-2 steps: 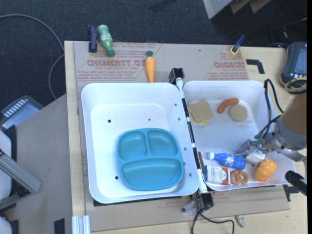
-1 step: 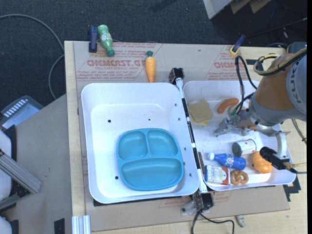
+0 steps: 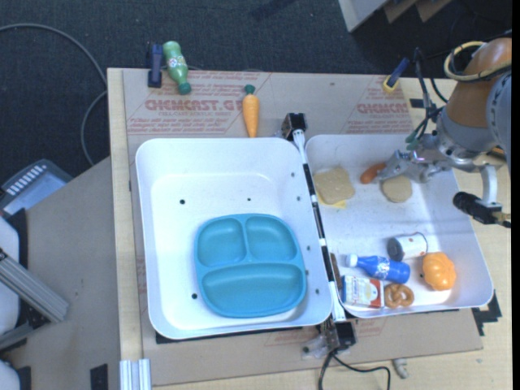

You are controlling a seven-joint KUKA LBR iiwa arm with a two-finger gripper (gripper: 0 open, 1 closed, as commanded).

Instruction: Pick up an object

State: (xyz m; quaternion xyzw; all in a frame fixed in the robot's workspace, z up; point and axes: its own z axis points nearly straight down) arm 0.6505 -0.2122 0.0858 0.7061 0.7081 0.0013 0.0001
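Observation:
My gripper (image 3: 405, 171) hangs over the far part of the right bin (image 3: 455, 218), its fingers apart and nothing between them. Right under it lies a round beige cookie (image 3: 397, 190), which touches or nearly touches the fingertips. A small orange-red sausage (image 3: 372, 172) rests just left of the gripper. Further left a beige slice of toast (image 3: 334, 185) lies by the bin's left wall. Near the front of this bin are a grey-and-white cylinder (image 3: 407, 244), a blue bottle (image 3: 380, 267), an orange fruit (image 3: 438, 271), a pretzel (image 3: 398, 296) and a red-and-white carton (image 3: 363, 291).
The left bin (image 3: 162, 218) holds a blue divided plate (image 3: 249, 264). Behind the bins, on the board, lie a toy carrot (image 3: 251, 113), a green bottle (image 3: 175, 66) and a dark blue item (image 3: 154, 63). The arm (image 3: 479, 96) comes in over the right bin's far right corner.

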